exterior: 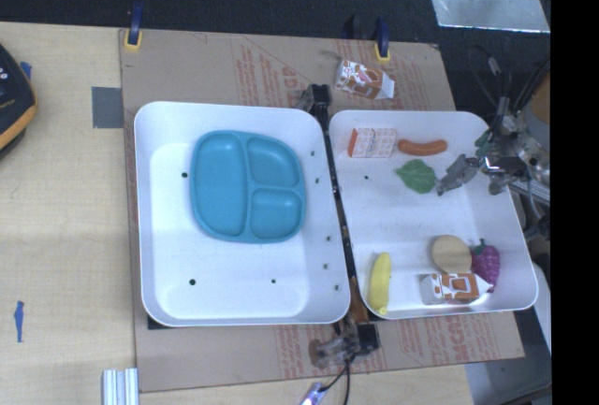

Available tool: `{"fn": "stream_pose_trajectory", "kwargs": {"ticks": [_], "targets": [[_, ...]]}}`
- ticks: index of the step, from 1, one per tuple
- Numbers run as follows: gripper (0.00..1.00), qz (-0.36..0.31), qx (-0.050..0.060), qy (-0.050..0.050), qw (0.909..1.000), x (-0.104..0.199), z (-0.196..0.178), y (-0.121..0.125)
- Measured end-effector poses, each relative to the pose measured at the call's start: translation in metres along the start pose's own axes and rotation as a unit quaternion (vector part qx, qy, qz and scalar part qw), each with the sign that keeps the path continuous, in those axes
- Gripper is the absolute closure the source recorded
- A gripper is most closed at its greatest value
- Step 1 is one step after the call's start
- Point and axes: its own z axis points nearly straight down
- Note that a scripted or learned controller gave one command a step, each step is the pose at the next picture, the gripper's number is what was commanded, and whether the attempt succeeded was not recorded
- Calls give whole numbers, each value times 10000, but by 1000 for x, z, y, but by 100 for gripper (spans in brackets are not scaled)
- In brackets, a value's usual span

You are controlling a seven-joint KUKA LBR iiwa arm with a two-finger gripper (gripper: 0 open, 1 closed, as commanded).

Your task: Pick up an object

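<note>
We see metal two-finger gripper point(460, 175) over right shallow white bin point(524, 235), near its right rim, beside green leafy toy point(416, 176). Fingers look spread, nothing between them. Same bin: small orange-white carton point(372, 143), red sausage point(422, 147), yellow banana point(379, 282), tan potato point(451, 253), purple grapes point(485, 263), second carton point(454, 288). Left white bin point(168, 282) bears blue compartment plate point(248, 186).
</note>
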Motion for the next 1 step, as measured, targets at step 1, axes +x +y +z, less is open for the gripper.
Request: {"fn": "stream_pose_trajectory", "kwargs": {"ticks": [1], "targets": [[0,-8,9,-7,10000,10,100,61]]}}
